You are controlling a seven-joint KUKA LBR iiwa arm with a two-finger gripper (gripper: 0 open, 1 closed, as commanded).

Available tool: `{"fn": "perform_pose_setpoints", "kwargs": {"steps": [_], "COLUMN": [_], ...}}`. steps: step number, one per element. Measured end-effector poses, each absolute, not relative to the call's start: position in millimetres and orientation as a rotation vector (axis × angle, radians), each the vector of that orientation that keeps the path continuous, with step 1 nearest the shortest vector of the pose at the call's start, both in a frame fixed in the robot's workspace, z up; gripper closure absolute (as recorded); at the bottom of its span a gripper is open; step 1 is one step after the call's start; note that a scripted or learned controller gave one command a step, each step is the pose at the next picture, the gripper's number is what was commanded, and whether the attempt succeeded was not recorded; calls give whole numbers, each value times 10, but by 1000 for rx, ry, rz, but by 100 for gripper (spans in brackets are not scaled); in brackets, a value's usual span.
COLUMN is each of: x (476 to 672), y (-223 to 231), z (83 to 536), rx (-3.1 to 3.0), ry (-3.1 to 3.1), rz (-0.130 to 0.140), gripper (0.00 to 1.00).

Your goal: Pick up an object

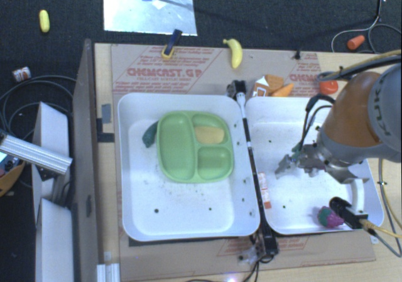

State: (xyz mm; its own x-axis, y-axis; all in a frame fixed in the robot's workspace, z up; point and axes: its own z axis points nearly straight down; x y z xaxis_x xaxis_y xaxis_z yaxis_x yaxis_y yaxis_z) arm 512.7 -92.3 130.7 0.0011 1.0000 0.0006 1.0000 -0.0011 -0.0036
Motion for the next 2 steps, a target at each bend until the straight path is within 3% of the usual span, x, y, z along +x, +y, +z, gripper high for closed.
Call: {"fn": "perform_pose_setpoints", "kwargs": {"steps": [1,2], "x": [5629,5603], "y": [-862,-1187], "z": [2691,2093], "rx": [-2224,-2222], "ry": [-2241,-2220], "rz": [-18,2], "gripper": [0,0]}}
